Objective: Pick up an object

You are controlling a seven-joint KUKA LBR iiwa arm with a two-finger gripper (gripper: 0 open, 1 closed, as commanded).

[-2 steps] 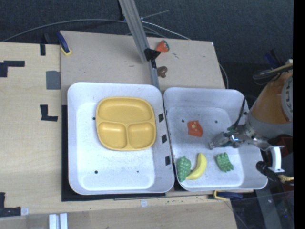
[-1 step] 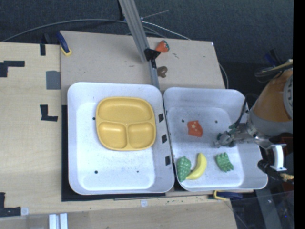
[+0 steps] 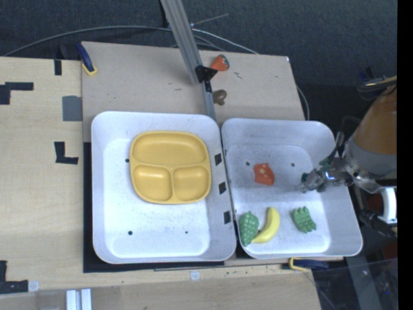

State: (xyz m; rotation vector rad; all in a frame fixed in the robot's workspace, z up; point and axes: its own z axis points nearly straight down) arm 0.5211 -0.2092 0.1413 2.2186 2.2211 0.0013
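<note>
We see a pale wooden tabletop (image 3: 39, 173) with black tape marks at its left. Directly on it sit two shallow white bins, touching side by side: the left bin (image 3: 106, 237) and the right bin (image 3: 335, 234). A blue and yellow clamp (image 3: 86, 59) grips its far edge.

A robot lab: a wooden bench (image 3: 39, 173) with black tape marks, two white bins (image 3: 106, 173) holding toy food, and cables (image 3: 129, 30) on the dark floor.
</note>
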